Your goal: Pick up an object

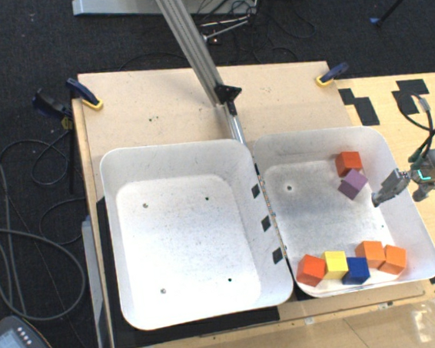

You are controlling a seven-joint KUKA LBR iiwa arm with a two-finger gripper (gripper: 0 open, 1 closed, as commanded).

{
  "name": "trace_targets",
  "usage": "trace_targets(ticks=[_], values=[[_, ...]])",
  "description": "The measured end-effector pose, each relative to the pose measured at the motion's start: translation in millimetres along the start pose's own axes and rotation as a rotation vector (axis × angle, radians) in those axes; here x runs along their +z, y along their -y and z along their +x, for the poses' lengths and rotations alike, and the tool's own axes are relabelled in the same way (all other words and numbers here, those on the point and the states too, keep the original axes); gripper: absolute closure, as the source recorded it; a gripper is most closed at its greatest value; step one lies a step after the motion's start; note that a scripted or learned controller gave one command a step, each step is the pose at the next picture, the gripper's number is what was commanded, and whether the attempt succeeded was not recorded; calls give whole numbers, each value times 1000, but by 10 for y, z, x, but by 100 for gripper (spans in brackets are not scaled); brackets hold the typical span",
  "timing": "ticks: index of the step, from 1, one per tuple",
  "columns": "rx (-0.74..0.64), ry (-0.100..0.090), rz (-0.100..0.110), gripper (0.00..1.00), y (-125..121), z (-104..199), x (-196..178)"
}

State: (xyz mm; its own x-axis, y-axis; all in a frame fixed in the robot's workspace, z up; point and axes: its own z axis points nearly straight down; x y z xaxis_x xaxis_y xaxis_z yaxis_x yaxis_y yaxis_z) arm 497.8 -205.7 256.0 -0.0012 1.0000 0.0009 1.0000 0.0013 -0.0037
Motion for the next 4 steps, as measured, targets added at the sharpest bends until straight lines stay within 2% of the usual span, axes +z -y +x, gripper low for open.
trace_targets(ticks=[1, 3, 4], values=[[1, 1, -4, 0, -7, 1, -20], [2, -1, 2, 0, -54, 26, 1253], [2, 1, -3, 0, -57, 28, 1618]])
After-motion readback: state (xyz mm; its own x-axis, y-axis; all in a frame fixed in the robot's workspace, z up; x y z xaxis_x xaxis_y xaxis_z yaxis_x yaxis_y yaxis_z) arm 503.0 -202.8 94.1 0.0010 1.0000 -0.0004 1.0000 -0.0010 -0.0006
